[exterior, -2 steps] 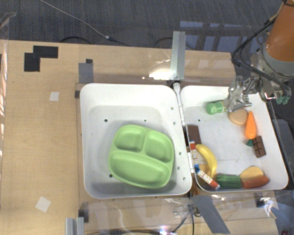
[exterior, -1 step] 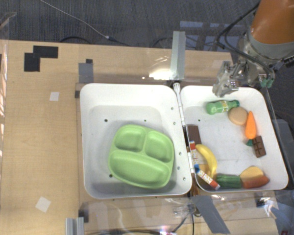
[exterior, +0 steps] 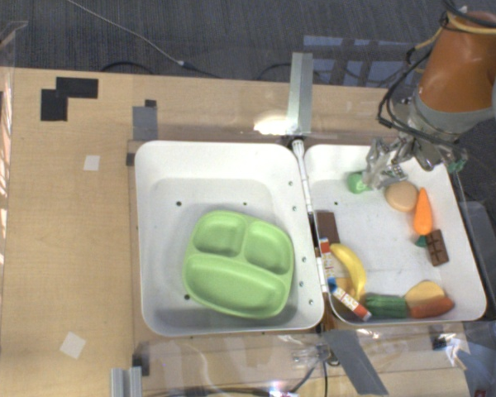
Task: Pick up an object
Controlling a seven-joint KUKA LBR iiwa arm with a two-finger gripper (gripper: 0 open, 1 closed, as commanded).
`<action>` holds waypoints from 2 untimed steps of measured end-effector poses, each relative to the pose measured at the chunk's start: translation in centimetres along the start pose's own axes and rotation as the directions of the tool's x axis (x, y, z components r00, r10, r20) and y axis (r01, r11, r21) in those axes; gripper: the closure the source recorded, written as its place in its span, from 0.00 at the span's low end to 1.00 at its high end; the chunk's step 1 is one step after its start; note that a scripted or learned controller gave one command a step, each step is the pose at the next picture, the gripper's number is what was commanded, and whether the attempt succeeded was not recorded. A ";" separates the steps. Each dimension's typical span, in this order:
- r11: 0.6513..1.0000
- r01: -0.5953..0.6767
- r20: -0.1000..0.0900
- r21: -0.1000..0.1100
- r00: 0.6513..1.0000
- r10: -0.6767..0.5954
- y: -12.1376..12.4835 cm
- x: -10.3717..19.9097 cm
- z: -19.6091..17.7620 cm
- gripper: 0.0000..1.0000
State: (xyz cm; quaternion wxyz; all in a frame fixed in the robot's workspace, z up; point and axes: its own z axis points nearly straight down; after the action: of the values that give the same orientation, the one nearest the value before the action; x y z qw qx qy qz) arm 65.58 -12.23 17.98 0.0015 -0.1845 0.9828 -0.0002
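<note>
My gripper [exterior: 383, 168] hangs over the far part of the right bin [exterior: 372, 230], under the orange-banded wrist. Just to its left, touching or nearly touching it, lies a small green object [exterior: 359, 182]. A tan rounded piece [exterior: 402, 197] sits directly below the gripper, with an orange carrot [exterior: 423, 211] beside it. Nothing can be seen held in the gripper.
The right bin also holds a brown bar [exterior: 436, 246], a second brown bar [exterior: 324, 224] by the divider, a banana [exterior: 350, 267], a cucumber [exterior: 386, 306] and a yellow-red piece [exterior: 428, 298]. A green divided plate [exterior: 240, 263] lies in the left bin [exterior: 161, 222].
</note>
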 end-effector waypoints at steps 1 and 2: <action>0.959 -0.284 0.014 0.002 0.959 0.284 0.5 -1.9 -8.5 1.00; 1.000 0.002 0.003 0.002 1.000 -0.002 -7.5 1.5 0.1 1.00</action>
State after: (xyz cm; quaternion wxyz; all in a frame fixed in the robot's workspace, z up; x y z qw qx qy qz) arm 66.93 -19.75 17.91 0.0029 -0.1855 0.9826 -0.0008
